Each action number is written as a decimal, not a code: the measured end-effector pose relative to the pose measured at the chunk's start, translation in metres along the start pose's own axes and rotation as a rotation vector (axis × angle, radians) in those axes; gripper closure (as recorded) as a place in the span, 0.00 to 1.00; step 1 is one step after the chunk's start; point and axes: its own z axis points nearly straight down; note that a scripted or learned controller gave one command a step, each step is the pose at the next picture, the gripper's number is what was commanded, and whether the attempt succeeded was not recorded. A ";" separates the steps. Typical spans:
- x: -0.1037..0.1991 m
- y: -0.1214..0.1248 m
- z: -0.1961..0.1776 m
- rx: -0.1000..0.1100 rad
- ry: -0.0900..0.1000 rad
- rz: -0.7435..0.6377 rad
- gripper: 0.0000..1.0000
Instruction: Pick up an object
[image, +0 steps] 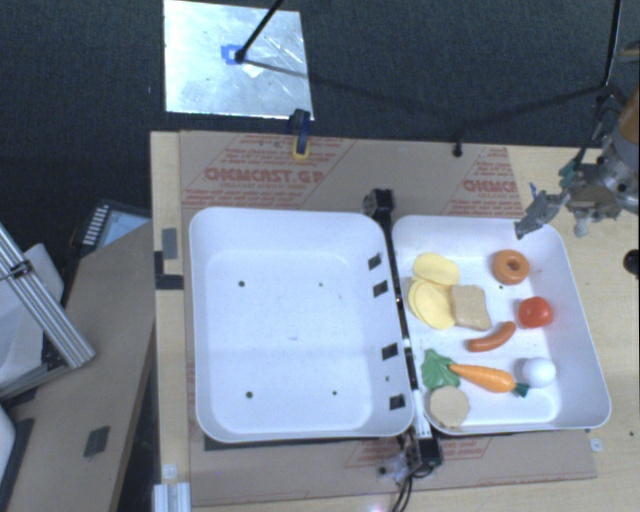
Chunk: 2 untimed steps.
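1. Hanging over the far right corner of the right bin (585, 330), the gripper (553, 207) sits up above the rim with nothing between its fingers. They look a bit spread, one grey tip poking toward the bin's far wall, but it's small and kinda blurry so don't quote me on how wide.
2. All the stuff to pick is in the right bin. The donut (510, 267) is nearest the gripper, up by the far edge.
3. The tomato (535, 312) is just below the donut, near the right wall.
4. Two yellow potato chips (434, 288) sit toward the bin's left wall, one overlapping the other, with a slice of bread (470, 307) touching the lower one on its right.
5. The sausage (491, 337) lies at a slant mid-bin, between the bread and the tomato.
6. The carrot (480, 376) with its green leaves runs along the near side, its tip just beside the white egg (539, 372).
7. A round cookie (449, 406) sits in the near left corner, right under the carrot's leaves.
8. The left bin (290, 325) is next door, touching along the middle where black clips (385, 290) join them.
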 end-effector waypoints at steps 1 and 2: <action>-0.028 0.036 0.153 0.012 0.003 0.001 0.00; 0.015 -0.050 0.192 0.002 0.003 0.003 0.00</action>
